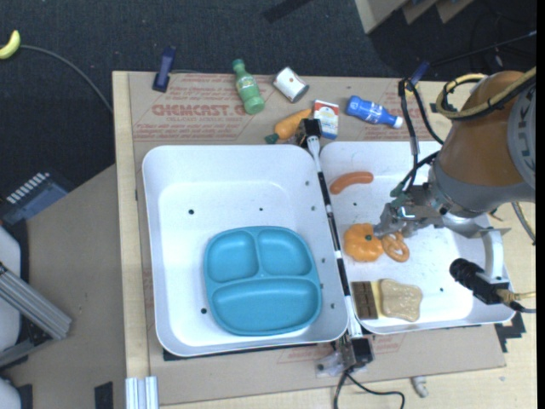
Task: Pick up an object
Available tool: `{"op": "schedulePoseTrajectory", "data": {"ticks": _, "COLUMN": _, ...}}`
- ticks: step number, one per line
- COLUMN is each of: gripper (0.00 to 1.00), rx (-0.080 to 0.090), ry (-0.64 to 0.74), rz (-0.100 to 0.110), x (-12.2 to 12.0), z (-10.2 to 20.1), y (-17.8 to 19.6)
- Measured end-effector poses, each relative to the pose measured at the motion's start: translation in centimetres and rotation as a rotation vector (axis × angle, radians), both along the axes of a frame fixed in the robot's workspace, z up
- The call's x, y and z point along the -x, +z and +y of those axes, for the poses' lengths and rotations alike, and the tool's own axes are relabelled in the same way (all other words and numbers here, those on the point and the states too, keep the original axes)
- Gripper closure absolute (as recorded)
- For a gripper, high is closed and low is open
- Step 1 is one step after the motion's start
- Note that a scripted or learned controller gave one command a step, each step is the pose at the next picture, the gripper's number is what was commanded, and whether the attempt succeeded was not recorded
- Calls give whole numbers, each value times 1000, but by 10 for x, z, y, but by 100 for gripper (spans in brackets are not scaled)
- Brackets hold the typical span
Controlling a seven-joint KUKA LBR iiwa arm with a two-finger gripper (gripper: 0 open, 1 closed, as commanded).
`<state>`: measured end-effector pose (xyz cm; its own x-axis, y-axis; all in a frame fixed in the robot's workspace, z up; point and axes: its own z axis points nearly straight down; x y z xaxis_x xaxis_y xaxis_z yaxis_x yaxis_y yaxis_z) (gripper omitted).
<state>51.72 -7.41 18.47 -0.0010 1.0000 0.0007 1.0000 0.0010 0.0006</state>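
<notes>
- The two bins [170,186] are white, with small black dots on their floors.
- The divided plate [262,279] in the left bin is light blue.
- In the right bin: an orange sausage [352,181], an orange pumpkin-like toy [363,243] with a dark stem, an orange-brown pretzel [396,247], a tan slice of bread [400,299] and a brown-and-black block [364,300].
- The arm [485,143] is orange-brown above, grey lower down.
- The desk [136,228] is pale tan with faded red lettering.
- Behind the bins: a green bottle [248,87], a blue bottle [373,112] with a white cap, a dark blue stick [163,69], a white can [290,84], a red-and-white carton [325,118] and an orange carrot [289,126].
- The floor [77,15] is dark grey-blue.
</notes>
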Motion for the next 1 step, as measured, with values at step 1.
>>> {"op": "schedulePoseTrajectory", "data": {"ticks": 1, "gripper": 100, "rx": 0, "ry": 0, "rz": 0, "x": 1, "z": 61, "y": 44}}
